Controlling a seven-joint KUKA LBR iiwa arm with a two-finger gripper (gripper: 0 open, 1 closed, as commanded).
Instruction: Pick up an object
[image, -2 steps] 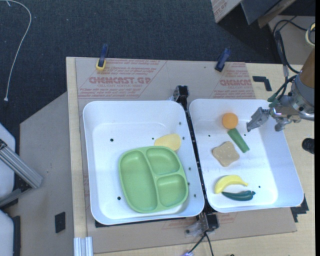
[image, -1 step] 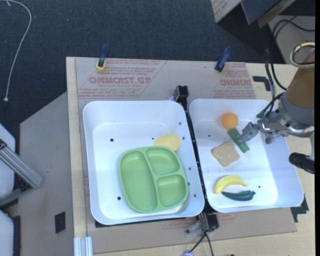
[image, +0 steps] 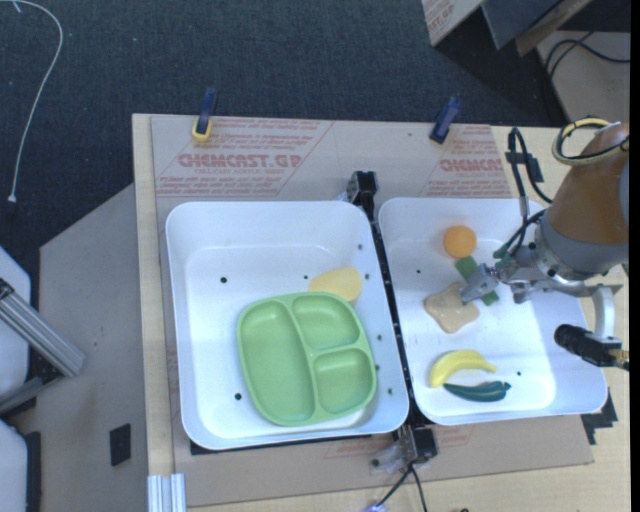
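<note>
Nearest the camera, at the lower edge of the frame, the cardboard-covered counter (image: 300, 470) is carrying two shallow white bins side by side. In the lower right, inside the right-hand white bin (image: 570, 395), a dark green pepper-shaped toy (image: 478, 391) is lying lengthwise left to right, with a curved yellow banana toy (image: 458, 366) touching it just above. In the lower middle of the frame, the left-hand white bin (image: 200, 300) is holding a light green three-compartment plastic tray (image: 305, 356), and a pale yellow rounded lump (image: 337, 284) is sitting at the tray's upper edge.

Further up in the right bin, a tan, bread-like block (image: 450, 311) is lying just left of the tool (image: 480, 283), touching or nearly touching its green-tipped end. The tool is reaching in from the right of the frame on the grey arm with the orange band; whether it is spread or pressed together I cannot tell, and nothing is visibly pinched in it.

Beyond that, a small orange ball (image: 459, 241) is resting just above the tool, a little to its left.

Judging from this, the tan block is the likeliest target: it is lying down and left of the tool, its long axis running slantwise from lower left to upper right.
</note>
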